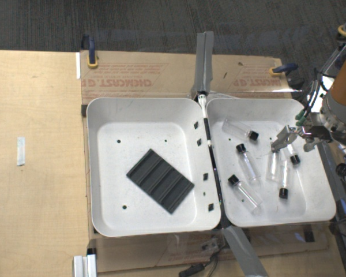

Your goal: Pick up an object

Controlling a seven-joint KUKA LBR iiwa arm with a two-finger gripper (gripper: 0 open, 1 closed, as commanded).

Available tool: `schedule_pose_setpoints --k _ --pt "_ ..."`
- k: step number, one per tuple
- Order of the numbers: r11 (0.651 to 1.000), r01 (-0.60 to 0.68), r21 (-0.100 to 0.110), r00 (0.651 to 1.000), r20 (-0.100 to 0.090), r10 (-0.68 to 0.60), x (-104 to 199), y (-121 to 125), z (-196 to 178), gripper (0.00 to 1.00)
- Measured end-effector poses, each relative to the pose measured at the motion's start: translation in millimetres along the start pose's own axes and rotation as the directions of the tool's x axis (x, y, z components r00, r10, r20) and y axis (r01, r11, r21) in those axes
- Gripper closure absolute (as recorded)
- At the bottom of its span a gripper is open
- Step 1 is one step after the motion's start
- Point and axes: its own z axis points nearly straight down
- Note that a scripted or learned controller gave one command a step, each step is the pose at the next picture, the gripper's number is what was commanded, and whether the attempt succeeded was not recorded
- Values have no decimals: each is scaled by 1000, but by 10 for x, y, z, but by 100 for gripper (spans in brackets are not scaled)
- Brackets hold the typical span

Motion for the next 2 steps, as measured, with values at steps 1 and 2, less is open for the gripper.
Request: schedule_pose_setpoints --k 1,2 --pt "996 -86 -2 996 0 86 -447 593 951 0" --pt "999 -54 -2 999 -3 54 -686 809 1591 0"
